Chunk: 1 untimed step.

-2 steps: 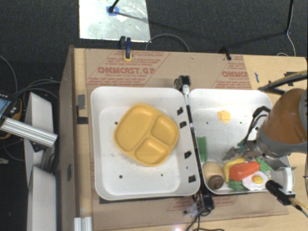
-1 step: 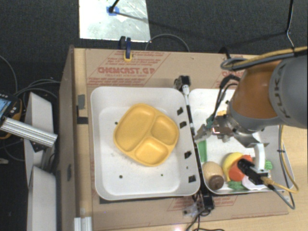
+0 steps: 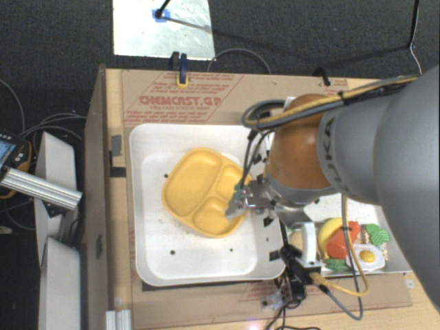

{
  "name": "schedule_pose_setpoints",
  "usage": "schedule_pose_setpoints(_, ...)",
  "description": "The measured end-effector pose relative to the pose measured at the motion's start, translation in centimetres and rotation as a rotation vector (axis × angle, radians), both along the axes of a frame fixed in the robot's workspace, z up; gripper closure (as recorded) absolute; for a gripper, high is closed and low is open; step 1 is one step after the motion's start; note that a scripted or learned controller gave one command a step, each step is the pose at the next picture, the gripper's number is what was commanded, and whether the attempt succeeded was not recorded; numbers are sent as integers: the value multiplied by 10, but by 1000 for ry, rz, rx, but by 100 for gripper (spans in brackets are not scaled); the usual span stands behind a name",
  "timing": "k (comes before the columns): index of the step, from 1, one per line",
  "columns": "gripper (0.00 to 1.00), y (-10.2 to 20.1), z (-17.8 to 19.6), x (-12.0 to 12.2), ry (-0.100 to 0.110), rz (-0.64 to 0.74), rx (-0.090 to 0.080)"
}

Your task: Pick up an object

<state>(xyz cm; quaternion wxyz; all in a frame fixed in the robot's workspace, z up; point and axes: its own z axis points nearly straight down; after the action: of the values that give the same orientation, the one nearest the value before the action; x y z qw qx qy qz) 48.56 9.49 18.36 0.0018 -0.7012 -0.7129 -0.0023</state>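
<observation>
A yellow divided plate (image 3: 205, 192) with three shallow compartments lies tilted in the left white bin (image 3: 158, 253), toward its right wall. The gripper (image 3: 237, 203) sits at the plate's right rim; whether it grips cannot be told. Toy food (image 3: 350, 243) lies in the right bin (image 3: 395, 265).

We count one yellow divided plate (image 3: 205, 191) in the left bin (image 3: 155, 253); right of that bin, one fried egg toy (image 3: 369, 256) and one green leafy toy (image 3: 377, 235).
</observation>
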Motion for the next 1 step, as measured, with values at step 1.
schedule_pose_setpoints(1,0,-49,0,1,0,-19,-7)
